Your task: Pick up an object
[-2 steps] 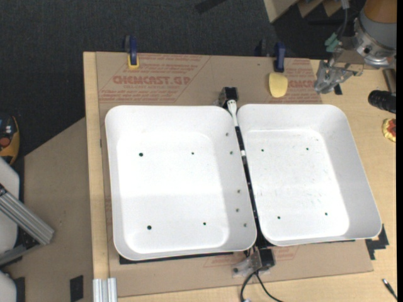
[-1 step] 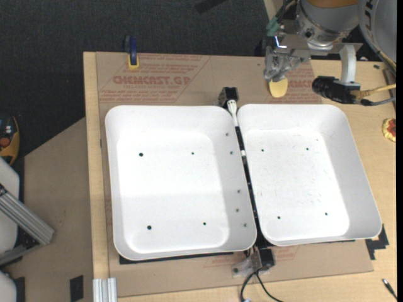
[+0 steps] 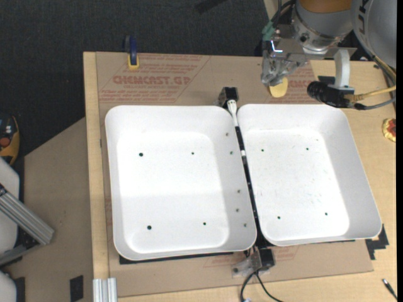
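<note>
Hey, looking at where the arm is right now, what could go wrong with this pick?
1. The gripper sits beyond the far rim of the right bin, over the cardboard board, so a grasp here may close on nothing.
2. A small yellowish object shows at the gripper's tip; whether it is actually gripped is unclear, so it might drop during a lift.
3. A black fixture with a cable lies close beside the gripper; a sideways move could snag it.

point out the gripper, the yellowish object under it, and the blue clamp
gripper point(image 3: 275, 75), camera view, between its fingertips.
yellowish object point(image 3: 278, 89), camera view, its lower rounded end.
blue clamp point(image 3: 131, 44), camera view, its blue handle.
</note>
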Available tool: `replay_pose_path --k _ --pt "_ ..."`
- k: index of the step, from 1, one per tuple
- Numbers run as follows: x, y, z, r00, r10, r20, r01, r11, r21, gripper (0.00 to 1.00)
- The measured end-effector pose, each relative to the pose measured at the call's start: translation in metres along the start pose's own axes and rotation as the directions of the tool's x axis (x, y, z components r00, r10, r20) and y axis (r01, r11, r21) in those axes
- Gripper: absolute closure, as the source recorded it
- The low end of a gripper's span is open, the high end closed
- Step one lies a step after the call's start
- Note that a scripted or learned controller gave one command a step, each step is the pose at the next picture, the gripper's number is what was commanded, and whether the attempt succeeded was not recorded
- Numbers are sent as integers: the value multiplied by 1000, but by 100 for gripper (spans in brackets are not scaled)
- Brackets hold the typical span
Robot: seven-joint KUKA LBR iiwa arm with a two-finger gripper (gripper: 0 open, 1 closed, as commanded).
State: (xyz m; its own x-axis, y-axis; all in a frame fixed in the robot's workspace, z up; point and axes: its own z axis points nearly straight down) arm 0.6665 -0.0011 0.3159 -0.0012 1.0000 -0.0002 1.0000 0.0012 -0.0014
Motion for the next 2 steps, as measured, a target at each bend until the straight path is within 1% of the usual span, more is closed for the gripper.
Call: replay_pose_path --k 1,2 --pt "94 -1 71 1000 -6 -2 6 1000 4 100" --pt "39 -3 8 1000 5 1 -5 1000 -8 100"
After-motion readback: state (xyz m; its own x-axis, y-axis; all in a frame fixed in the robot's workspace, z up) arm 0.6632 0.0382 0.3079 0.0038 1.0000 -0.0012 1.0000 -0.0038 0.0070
